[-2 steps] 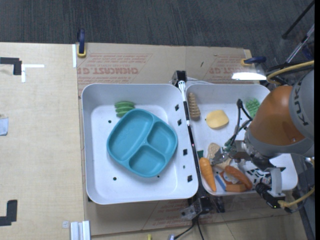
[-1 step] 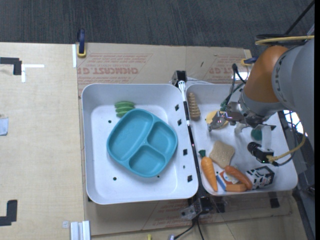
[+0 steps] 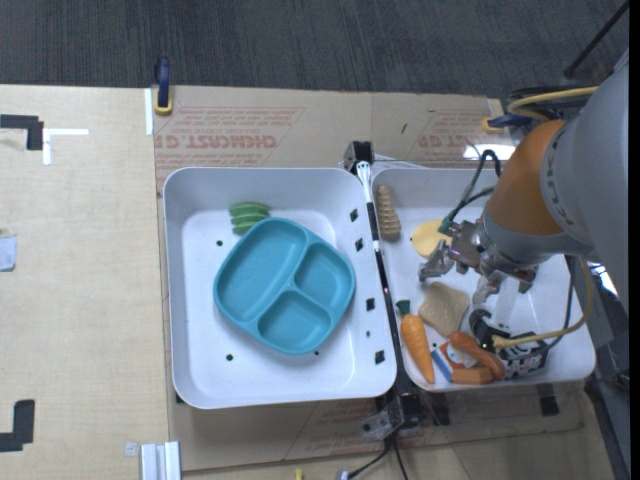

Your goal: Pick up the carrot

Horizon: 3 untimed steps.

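Blue divided plate (image 3: 285, 284) in left bin (image 3: 190, 298), green pea pod (image 3: 250, 213) touching its rim, bread slice (image 3: 446, 306) in right bin (image 3: 560, 363)

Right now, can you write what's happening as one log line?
task: pick up carrot | carrot: lying in right bin, near left wall | end effector: above bin, beside bread slice | carrot held: no
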Tool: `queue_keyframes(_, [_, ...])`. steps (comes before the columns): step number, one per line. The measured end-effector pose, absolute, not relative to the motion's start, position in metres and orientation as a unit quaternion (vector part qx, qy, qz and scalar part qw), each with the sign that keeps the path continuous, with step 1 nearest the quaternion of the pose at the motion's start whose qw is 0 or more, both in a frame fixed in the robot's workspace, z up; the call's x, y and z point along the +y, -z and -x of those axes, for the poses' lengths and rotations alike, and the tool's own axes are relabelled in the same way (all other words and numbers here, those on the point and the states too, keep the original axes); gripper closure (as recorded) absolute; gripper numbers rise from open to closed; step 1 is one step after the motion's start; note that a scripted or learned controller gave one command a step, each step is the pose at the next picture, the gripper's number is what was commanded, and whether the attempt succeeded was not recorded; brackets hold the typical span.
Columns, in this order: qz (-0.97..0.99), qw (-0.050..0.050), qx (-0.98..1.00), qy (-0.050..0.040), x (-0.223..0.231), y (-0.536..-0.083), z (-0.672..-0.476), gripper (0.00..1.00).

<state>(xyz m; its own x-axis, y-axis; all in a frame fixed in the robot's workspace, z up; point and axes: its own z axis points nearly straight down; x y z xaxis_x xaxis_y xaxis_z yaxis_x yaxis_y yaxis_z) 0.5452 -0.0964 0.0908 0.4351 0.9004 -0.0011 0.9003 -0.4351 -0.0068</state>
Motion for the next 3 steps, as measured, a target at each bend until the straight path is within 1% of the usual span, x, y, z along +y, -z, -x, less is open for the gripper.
queue_keyframes(1, [0.860, 0.000, -0.510, -0.0014, -0.084, -0.192, -0.596, 0.00])
queue_keyframes(2, [0.855, 0.001, -0.519, -0.0015, -0.111, -0.092, -0.596, 0.00])
queue_keyframes(3, [0.868, 0.001, -0.496, -0.0020, -0.092, -0.091, -0.599, 0.00])
